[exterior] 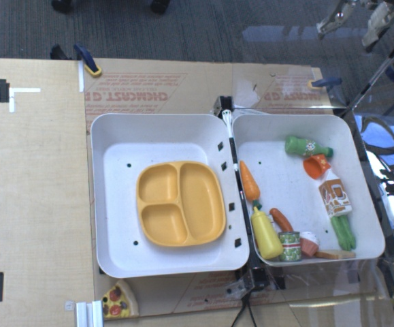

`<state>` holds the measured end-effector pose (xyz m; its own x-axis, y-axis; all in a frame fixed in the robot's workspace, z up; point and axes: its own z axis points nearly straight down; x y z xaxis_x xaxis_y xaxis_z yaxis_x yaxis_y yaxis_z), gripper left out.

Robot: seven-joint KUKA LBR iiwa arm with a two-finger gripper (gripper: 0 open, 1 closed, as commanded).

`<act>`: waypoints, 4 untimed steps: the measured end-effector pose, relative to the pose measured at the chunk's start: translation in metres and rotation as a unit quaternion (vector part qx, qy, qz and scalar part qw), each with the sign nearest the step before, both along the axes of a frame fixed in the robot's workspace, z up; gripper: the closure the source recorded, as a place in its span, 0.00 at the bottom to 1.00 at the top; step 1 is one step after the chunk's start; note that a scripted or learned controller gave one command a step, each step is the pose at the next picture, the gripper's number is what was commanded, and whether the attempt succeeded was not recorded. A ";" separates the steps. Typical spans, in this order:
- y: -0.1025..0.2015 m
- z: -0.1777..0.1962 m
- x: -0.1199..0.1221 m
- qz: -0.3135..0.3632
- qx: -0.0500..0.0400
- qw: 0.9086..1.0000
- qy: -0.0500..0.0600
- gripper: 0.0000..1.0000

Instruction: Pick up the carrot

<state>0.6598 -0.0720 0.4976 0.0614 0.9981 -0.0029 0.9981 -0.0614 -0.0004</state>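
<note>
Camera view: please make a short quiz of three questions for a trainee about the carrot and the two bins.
1. True or false: the carrot lies in the same bin as the yellow plate.
2. Which wall of the right bin is the carrot nearest? A) left B) right C) far
3. How many compartments has the yellow plate?

Key:
1. False; it lies in the right bin.
2. A
3. Three

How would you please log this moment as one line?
carrot: right bin, left edge | gripper: away, above bench | grasp: not started
</note>
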 end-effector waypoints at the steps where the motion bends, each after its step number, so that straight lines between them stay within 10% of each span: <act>1: 0.063 0.043 0.000 -0.059 0.000 0.998 0.000 0.00; 3: 0.198 0.042 0.000 0.064 0.001 0.998 0.001 0.00; 4: 0.198 0.050 0.001 0.065 -0.001 0.998 0.001 1.00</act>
